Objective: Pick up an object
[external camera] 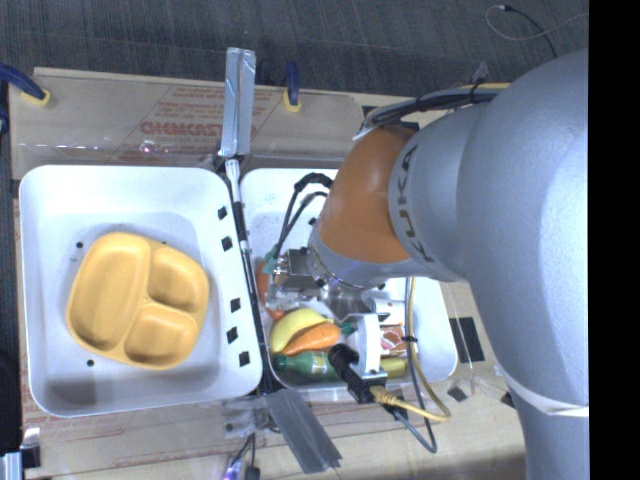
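Right bin [432, 363]: perhaps banana [296, 325], carrot [312, 339].

Dk grey carpet [300, 18], wood bench [120, 108]

Evenly and brightly lit from above, no hard glare. Soft shadow inside the left bin [40, 268] along its lower edge, deeper shade under the arm [480, 218] across the right bin [262, 193]. Mild sheen on the yellow tray [135, 298]. Slightly soft focus overall, coarse grain on the dark floor [300, 18] at top.
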Robot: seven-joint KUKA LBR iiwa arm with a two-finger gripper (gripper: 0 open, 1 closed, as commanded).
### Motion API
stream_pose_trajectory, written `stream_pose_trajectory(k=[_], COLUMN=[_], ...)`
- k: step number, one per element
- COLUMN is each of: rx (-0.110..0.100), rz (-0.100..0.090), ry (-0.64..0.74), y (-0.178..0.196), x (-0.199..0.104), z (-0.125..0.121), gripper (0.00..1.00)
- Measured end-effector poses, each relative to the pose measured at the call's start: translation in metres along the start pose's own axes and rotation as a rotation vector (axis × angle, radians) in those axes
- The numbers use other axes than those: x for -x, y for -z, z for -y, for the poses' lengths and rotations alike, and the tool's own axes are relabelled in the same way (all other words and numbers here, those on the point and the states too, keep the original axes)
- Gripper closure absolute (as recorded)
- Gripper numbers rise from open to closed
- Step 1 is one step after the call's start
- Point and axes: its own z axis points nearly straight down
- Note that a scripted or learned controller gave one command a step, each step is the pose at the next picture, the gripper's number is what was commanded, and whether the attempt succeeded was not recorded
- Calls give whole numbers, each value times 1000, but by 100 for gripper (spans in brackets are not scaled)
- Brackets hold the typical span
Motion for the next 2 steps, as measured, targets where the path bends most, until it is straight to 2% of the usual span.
stream_pose_trajectory(k=[1,2], rx=[-4,-1], rz=[-1,-1], ry=[85,-95], y=[-1,59], x=[-14,23], z=[2,-2], gripper=[100,100])
